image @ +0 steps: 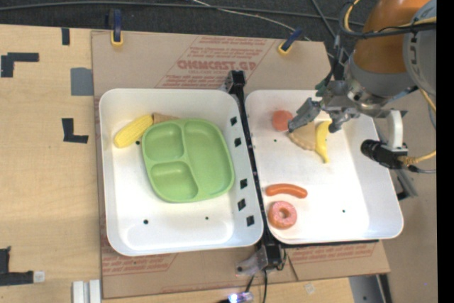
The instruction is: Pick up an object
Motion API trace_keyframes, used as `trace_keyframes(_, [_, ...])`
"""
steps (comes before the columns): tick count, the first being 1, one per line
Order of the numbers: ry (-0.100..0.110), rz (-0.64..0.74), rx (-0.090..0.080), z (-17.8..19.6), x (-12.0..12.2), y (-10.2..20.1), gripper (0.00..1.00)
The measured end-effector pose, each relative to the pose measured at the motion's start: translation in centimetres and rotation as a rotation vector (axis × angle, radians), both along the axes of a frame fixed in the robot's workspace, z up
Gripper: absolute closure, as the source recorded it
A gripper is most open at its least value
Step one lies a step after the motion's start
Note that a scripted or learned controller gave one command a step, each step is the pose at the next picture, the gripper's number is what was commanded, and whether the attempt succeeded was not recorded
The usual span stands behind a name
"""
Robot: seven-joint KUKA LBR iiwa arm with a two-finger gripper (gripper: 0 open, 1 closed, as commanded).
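A: Gripper (320, 120) status?
B: Fingers spread, nothing between them, low over the right bin (369, 220) at its 12 o'clock.
A: Objects?
B: Banana (323, 140) and tan wedge (305, 139) just beneath; red ball (281, 120) at its 9 o'clock.

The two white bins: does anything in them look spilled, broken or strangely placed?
Nothing looks spilled or broken. In the left bin, the green divided tray lies askew, with a corn cob tucked at its upper-left edge. In the right bin, the banana rests on a tan slice under the pincer.
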State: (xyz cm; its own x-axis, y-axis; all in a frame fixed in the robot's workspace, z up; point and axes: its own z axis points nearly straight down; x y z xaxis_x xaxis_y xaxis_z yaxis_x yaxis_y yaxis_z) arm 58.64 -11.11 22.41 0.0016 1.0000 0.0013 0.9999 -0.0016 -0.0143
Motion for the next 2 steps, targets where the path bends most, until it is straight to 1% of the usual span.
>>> trace_keyframes(1, [-0.013, 0.003, -0.001, 0.7, 0.3, 0.0, 0.0])
trace_keyframes(2, [-0.007, 0.002, -0.001, -5.6, 0.6, -0.2, 0.0])
